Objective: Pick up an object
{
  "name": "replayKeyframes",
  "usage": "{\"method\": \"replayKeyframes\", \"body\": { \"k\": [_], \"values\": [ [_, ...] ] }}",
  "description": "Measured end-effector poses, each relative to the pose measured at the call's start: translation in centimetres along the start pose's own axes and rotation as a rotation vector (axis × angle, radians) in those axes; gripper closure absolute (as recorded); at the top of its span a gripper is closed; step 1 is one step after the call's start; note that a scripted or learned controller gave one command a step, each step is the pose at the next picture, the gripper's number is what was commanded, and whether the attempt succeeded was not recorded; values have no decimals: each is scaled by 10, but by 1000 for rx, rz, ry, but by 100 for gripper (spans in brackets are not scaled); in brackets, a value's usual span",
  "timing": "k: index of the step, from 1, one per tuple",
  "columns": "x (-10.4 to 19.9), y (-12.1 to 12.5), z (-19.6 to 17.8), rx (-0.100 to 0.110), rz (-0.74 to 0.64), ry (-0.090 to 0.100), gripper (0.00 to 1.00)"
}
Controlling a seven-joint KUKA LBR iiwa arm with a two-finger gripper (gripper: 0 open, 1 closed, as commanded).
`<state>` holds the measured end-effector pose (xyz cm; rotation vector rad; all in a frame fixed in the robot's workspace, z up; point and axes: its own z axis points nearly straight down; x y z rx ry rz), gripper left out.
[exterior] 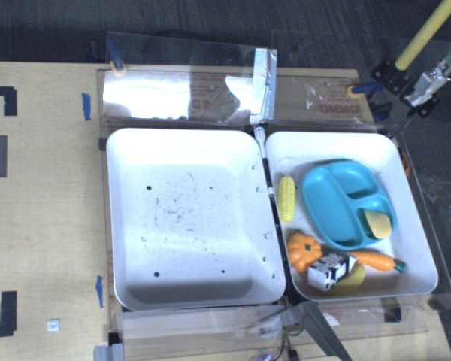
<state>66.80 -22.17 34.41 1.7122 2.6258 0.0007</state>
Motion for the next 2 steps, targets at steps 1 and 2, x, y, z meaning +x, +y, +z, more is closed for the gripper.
{"method": "replayKeyframes", "body": {
  "k": [1, 2],
  "values": [
    [0, 0, -26, -2, -45, -2, 100],
    [0, 0, -28, -1, -159, -1, 100]
  ]
}}
